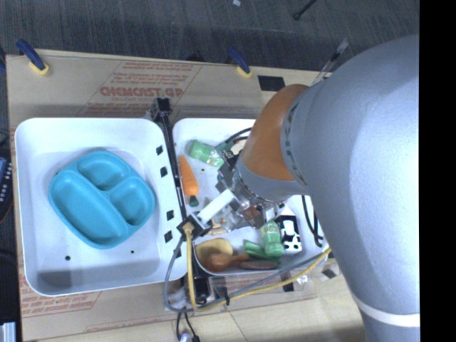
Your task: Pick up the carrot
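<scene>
Left bin [32,258]: holds a blue plate [100,198] with three compartments. Nothing here belongs to the task.

Right bin [208,125]: crowded, and the arm [342,155] reaches over it from the right, covering much of its floor.

Carrot [189,178]: lies flat on the floor of the right bin, just beside that bin's left wall. Nothing sits on top of it, and it is not being held.

Carrot's long axis: runs nearly top to bottom in the view, roughly along the wall, with the lower end leaning slightly right.

Green bottle [205,153]: just above and right of the carrot's top end, close to it. I cannot tell whether the two touch.

Gripper [239,216]: sits under the orange band, to the right of the carrot and a little below its middle. It is near the carrot but apart from it.

Gripper state: the wrist and its fittings hide the business end, so I cannot tell whether it is open or closed. Nothing can be seen in its grasp.

Key relation: the carrot lies to the gripper's left and slightly up the view. The coming move probably needs a short shift toward the left wall, then closing across the carrot's narrow width, not along its length.

Risk: the wall on one side and the bottle at the top leave little room.

Lower clutter: a wooden spoon [217,254] and a green toy [265,242] lie below the gripper, away from the carrot.
</scene>
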